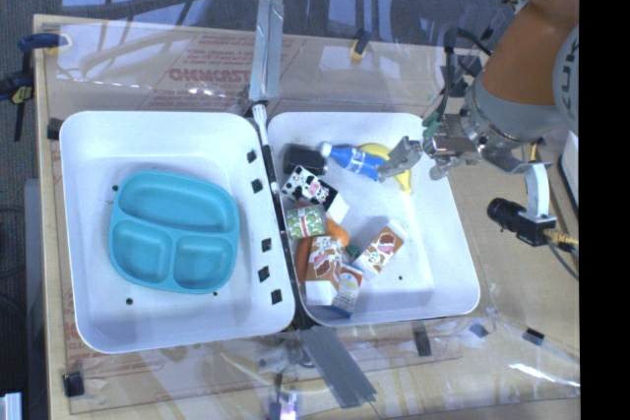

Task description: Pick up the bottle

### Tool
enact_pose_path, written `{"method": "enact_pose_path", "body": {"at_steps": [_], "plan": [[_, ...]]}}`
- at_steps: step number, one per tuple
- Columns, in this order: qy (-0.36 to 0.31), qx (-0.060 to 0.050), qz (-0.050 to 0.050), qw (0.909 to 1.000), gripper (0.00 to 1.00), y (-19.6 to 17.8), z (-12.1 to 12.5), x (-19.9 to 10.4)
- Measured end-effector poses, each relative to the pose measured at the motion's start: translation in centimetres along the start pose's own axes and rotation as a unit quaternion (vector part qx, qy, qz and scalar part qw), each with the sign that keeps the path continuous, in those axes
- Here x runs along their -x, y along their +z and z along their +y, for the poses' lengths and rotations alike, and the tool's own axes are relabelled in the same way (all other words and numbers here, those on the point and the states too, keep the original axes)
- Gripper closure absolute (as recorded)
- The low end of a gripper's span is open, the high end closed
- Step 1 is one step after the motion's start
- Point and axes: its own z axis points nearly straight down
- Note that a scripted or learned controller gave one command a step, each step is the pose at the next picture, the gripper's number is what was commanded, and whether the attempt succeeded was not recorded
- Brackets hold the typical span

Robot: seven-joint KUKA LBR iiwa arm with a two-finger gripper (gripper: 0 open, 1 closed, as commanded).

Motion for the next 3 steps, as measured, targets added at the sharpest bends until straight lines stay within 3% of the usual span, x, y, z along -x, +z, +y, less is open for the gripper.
{"method": "enact_pose_path", "body": {"at_steps": [1, 2, 3], "plan": [[-0.022, 0.001, 0.0, 0.9998, 0.0, 4.3, 5.5, 1.2], [0.009, 0.0, 0.001, 1.0, 0.0, 16.6, 10.8, 1.2], [0.005, -0.002, 0.001, 1.0, 1.0, 15.8, 10.9, 1.0]]}}
